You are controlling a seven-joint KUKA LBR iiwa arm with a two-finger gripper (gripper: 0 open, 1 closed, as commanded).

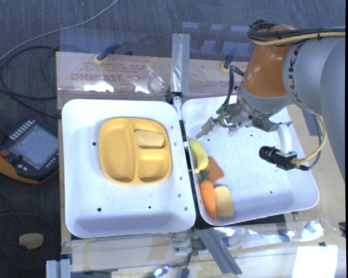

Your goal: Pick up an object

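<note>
bins (pixel 75 225): 2 | tray (pixel 117 150): 1 | banana (pixel 198 153): 1 | carrot (pixel 208 196): 1

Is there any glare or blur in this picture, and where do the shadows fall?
In the camera view, glare sits on the clear plastic sheet behind the left bin; light is soft and even, with a faint shadow around the yellow tray. The carrot and banana look slightly soft; the gripper is blurred.
</note>
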